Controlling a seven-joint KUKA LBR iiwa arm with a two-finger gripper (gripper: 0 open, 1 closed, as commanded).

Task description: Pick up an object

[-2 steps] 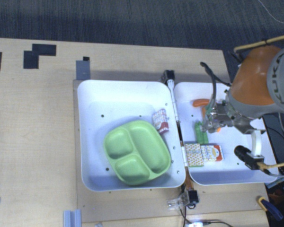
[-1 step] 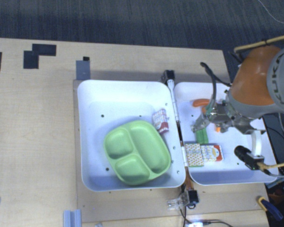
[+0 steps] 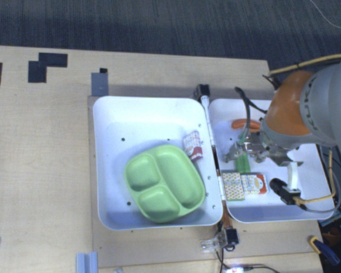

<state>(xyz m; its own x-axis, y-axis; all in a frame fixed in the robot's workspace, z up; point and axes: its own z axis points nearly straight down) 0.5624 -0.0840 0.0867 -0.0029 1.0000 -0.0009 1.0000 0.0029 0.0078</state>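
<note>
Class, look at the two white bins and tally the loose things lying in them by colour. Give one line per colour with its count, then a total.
Green: 2, the divided plate and a small green item beside the gripper
Orange: 1, a carrot-like piece
Red and white: 1, a small packet
Multicoloured: 1, a flat printed pack
Total: 5

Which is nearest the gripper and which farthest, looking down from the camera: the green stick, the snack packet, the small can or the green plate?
From the gripper, in the right bin:
1. Green stick, right beneath it in the right bin.
2. Snack packet, just below that, at the bin's front.
3. Small can, over the divider in the left bin.
4. Green plate, farther left, mid left bin.
</note>
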